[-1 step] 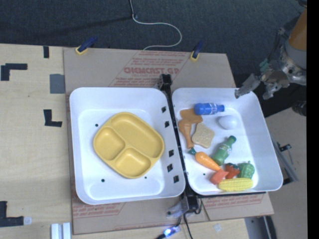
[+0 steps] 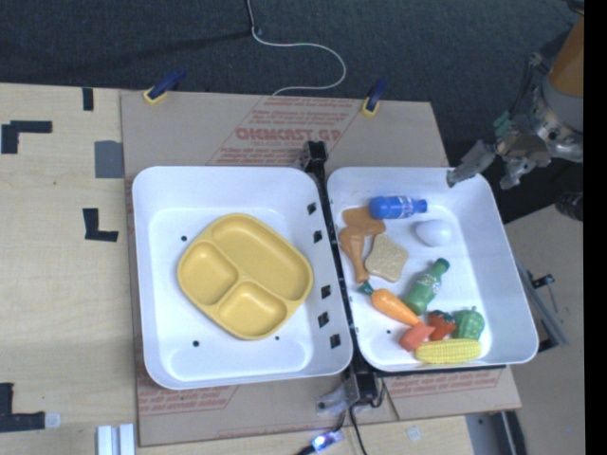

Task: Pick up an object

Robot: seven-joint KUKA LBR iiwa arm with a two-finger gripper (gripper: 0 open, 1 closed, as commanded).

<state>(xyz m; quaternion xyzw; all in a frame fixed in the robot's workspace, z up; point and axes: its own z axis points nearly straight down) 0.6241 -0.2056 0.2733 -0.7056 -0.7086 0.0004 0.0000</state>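
The right bin (image 2: pixel 507 254) holds several toy foods: a blue bottle (image 2: pixel 398 207), a white egg (image 2: pixel 434 231), a brown drumstick (image 2: pixel 358 237), a slice of bread (image 2: pixel 387 259), a green bottle (image 2: pixel 425 287), a carrot (image 2: pixel 394 306), a red piece (image 2: pixel 430 332), a green pepper (image 2: pixel 469 323) and a yellow corn cob (image 2: pixel 448 352). My gripper (image 2: pixel 488 171) hangs over the bin's far right corner, above and to the right of the blue bottle. Its fingers are spread open with nothing between them.
The left bin (image 2: pixel 156 254) holds a yellow divided plate (image 2: pixel 245 275). Both bins rest on a cardboard sheet (image 2: pixel 275 131) clipped to the bench. A white cable (image 2: pixel 303 55) lies behind the bins. The arm's wrist (image 2: pixel 560 112) is at the right edge.
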